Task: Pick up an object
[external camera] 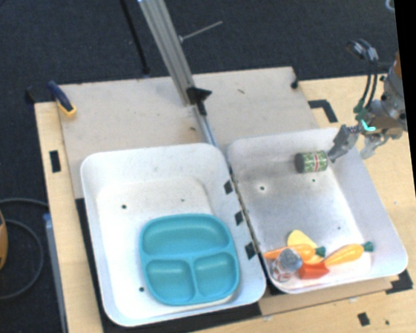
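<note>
Tool [353, 140] at the far right edge of the right bin [294, 204], low over the rim; whether open or closed, impossible to tell from this slanted look. Nothing visibly gripped.

Just beside the tool, toward the bin's middle: a small can [312, 161] with a green label, lying on its side, alone on bare floor. Probably the nearest and cleanest target. Best approached by shifting a little inward until centred over the can, turning the wrist so the jaws close across the round body and not along its length, then dropping straight down. Worth closing slowly, since a can lying on its side probably rolls at a glancing touch. Lift only after a firm squeeze.

Further from the tool, at the near end of the same bin: a crowded heap with a yellow piece [301, 242], an orange carrot [345, 254] and a red piece [313, 269], touching one another and pressed near the wall. Harder to single out; better left alone.

Furthest off, across the divide in the left bin [89, 172]: a blue divided tray [191, 267], flat and wide, a poor fit for a two-finger grasp.
</note>
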You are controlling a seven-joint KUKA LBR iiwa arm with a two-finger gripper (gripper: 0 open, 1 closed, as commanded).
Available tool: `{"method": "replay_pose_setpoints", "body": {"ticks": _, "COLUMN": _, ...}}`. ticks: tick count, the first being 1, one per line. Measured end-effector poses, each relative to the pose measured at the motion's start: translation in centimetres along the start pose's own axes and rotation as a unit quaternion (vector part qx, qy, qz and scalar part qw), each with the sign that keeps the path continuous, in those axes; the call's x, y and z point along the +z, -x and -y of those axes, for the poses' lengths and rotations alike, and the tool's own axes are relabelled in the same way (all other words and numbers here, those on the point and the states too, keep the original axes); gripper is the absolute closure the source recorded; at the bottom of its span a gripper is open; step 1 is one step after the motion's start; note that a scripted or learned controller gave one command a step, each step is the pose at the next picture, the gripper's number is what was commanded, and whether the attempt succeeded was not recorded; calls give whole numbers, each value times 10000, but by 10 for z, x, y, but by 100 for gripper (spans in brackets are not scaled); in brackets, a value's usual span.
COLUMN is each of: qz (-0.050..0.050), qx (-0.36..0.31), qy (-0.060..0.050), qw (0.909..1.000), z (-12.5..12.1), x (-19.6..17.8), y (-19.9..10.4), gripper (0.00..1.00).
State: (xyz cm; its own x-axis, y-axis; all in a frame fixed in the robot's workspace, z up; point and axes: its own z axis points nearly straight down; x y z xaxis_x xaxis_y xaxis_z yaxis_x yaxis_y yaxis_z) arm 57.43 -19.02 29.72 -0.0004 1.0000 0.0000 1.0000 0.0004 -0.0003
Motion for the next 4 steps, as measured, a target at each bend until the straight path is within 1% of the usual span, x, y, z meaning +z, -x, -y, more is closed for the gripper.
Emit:
{"method": "replay_pose_setpoints", "body": {"ticks": 1, "qz": 3, "qx": -2, "qy": 11, "qw": 10000, "z": 0, "x": -1, "y": 0, "gripper": 0}}
{"method": "replay_pose_setpoints", "body": {"ticks": 2, "qz": 9, "qx": 3, "qy": -5, "qw": 10000, "z": -4, "x": 41, "y": 4, "gripper": 0}}
{"method": "replay_pose_setpoints", "body": {"ticks": 3, "qz": 10, "qx": 14, "qy": -4, "qw": 10000, "z": -14, "x": 91, "y": 6, "gripper": 0}}
{"method": "replay_pose_setpoints", "body": {"ticks": 4, "qz": 9, "qx": 8, "qy": -10, "qw": 10000, "z": -11, "x": 138, "y": 16, "gripper": 0}}
